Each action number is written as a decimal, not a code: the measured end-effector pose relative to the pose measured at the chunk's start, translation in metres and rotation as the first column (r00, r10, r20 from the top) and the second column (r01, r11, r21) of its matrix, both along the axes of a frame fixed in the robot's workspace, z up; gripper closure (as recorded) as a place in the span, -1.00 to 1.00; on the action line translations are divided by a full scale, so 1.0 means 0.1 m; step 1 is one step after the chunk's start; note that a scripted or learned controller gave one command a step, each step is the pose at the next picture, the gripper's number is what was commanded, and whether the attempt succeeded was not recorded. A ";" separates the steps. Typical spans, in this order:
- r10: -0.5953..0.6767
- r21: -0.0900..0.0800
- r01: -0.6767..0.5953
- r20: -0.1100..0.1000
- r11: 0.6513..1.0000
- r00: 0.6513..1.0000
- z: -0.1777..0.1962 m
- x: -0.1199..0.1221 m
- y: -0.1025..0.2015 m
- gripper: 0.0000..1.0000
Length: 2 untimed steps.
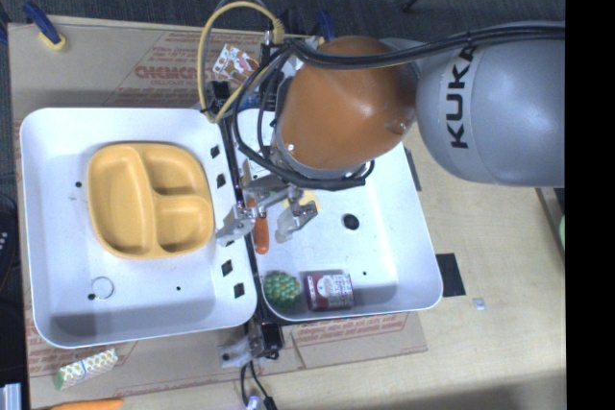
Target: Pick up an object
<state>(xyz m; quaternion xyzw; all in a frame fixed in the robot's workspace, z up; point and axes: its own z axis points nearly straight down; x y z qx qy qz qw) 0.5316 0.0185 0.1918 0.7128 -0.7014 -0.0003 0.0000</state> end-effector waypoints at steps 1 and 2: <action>0.394 0.000 -0.394 -0.001 0.919 0.919 0.00 -0.01 -0.18 -1.00; 0.597 0.001 -0.597 -0.002 0.802 0.802 0.00 0.35 -0.33 -1.00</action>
